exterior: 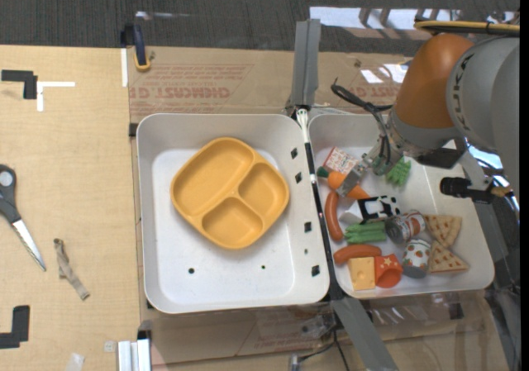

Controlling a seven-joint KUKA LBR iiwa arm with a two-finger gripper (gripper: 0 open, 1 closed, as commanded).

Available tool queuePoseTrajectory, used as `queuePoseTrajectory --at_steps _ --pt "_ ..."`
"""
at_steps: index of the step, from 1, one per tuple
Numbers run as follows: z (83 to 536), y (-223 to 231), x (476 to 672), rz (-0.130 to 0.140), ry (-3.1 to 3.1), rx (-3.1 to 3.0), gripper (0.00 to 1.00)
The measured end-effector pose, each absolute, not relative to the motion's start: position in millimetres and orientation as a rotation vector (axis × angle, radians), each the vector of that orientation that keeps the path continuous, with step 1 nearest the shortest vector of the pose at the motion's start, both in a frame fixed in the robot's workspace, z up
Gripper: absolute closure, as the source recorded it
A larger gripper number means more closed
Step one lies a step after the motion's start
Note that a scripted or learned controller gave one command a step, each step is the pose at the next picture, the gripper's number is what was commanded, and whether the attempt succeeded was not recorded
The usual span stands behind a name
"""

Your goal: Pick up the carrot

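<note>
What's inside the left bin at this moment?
The left bin holds one thing: a yellow divided plate with three compartments, all bare. Whatever lies under the plate is covered. The toy food sits in the right bin.

The arm [463,80] ran off the right edge, its base out of sight. Its wrist covered the gripper [374,164] — whether the fingers stood open or shut could not be told. The carrot [349,187] lay partly hidden beneath it. The scissors [15,216] were cut off at the left edge.
</note>
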State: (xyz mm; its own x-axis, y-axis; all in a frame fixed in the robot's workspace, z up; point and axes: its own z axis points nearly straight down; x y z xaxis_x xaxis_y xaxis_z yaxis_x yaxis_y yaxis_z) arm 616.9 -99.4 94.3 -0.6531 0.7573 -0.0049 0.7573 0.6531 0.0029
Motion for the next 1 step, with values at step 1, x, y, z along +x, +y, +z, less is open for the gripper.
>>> queuePoseTrajectory --at_steps 1 --pt "110.6 -99.7 621.0 0.003 2.843 1.295 1.00"
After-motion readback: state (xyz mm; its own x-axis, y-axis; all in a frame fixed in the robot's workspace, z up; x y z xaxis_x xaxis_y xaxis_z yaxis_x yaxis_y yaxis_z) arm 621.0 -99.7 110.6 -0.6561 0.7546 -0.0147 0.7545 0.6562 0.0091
